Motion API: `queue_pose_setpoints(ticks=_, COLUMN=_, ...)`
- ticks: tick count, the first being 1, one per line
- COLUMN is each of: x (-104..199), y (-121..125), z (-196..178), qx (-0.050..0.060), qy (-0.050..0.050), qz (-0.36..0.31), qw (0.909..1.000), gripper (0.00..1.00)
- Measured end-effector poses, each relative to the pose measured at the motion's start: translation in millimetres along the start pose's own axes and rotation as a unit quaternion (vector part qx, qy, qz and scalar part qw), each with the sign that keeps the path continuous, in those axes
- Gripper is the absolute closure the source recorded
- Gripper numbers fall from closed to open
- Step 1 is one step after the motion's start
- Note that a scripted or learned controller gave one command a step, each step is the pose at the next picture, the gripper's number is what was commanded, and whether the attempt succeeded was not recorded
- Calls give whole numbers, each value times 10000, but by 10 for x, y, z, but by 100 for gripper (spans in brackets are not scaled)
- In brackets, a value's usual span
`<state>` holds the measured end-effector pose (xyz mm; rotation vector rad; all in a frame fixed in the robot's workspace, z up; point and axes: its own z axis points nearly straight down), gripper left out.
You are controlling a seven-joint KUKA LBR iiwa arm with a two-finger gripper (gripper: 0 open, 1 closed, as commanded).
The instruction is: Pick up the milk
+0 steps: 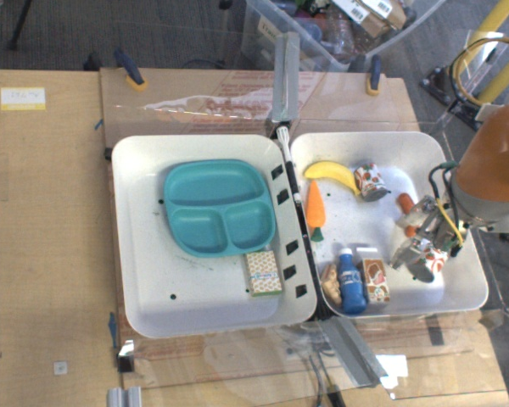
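— Where's the milk, then?

— I'd take it for the small carton (375, 280) near the front edge of the right bin (382, 142), lying just beside the blue bottle (349, 282). The picture is soft there, so it may be a different little box; there's another carton-like thing (370, 181) up by the banana (332, 175) near the back edge.

— And the arm?

— Its gripper (422, 242) is down low in the same bin, toward the right edge, well apart from that front carton. There's something red and white (435, 263) right under the tip, touching or nearly so.

— Has it got hold of anything?

— I can't tell whether the hand is clamped or loose; the tip is a tangle of metal and cable from here. Nothing looks lifted.

— So how far along?

— Early, I'd judge. The carton sits on the bin floor, untouched by the look of it. Reaching it, closing on it and raising it are all left to do.

— The other bin?

— A teal tray (216, 206) and a patterned box (264, 272) near its front edge.
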<state>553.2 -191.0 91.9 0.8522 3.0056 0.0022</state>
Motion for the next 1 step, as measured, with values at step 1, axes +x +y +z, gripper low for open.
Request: queue_pose_setpoints(ticks=1, x=396, y=-647, z=-10, qx=5, qy=-27, qz=-741, qw=9973, gripper=0)
